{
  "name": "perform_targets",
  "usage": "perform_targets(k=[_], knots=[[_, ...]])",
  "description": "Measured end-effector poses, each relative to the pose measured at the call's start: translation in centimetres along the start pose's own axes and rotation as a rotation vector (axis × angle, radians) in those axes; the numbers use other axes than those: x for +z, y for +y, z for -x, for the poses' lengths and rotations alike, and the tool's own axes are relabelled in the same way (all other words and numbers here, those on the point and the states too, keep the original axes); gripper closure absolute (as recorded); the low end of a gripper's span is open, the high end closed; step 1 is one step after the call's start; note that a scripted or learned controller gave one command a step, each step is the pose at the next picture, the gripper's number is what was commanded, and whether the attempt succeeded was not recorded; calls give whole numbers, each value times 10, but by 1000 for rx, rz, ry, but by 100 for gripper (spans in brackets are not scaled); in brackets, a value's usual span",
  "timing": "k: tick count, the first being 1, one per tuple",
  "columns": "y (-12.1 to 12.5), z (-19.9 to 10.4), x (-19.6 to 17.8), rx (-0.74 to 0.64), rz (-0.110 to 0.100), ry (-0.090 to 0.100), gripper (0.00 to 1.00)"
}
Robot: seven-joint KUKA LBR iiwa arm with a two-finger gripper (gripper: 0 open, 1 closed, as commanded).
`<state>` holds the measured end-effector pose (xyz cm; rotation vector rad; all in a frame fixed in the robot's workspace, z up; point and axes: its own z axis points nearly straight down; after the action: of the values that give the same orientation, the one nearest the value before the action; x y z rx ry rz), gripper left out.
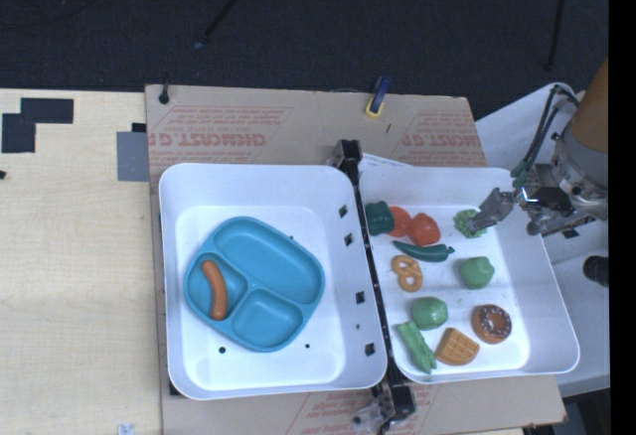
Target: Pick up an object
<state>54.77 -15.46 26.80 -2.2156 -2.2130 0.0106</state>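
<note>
Arm comes in from the right edge, mostly cut off; just the wrist and gripper (494,212) in frame, over the far right part of the right bin (556,324). One grey finger (490,213) angles down-left, tip just beside a small green broccoli-like piece (467,221). Can't tell contact from near miss, and can't tell whether the tool is released or clenched: second finger is lost in wrist clutter and cables. Nothing visibly between the fingers.

Right bin contents: dark green block (378,217) far left, orange-red piece (399,219) and red tomato-like piece (425,228) touching, dark green pepper (425,250) just near of them, pretzel (406,272), light green fruit (476,271), round green piece (429,312), chocolate donut (491,323), orange waffle-like wedge (457,348), green pod (416,346) at near left. Small items are blurry, so identities are approximate.

Left bin (189,344) holds a blue divided tray (268,274) with an orange sausage (215,288) in its left compartment.
</note>
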Motion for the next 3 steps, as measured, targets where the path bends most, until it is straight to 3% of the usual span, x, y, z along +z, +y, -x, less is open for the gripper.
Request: perform_targets(k=[1, 2, 3], knots=[[2, 0, -6, -2, 11, -2, 0], [10, 5, 49, -2, 5, -1, 0], [4, 8, 96, -2, 4, 0, 0]])
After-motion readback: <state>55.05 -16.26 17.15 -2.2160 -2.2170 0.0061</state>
